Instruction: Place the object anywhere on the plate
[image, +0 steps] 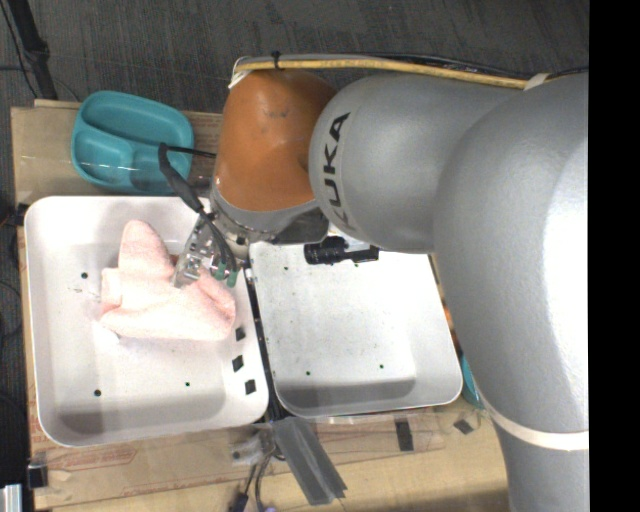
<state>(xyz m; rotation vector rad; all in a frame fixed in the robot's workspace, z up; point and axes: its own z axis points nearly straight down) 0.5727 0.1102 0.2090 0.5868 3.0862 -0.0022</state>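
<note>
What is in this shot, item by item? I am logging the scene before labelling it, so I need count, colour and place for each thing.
bins: two, white, shallow, side by side on the bench; the other is at right.
cloth: one, pale pink, crumpled, in the left bin's upper half.
container: one, teal, on the bench beyond the left bin's far edge.
bench: one, light wood, under both bins.
arm: one, grey with an orange band, reaching in from the right over the right bin.
end effector: one, metallic, over the left bin at the cloth's right edge; whether it touches the cloth is unclear.
</note>
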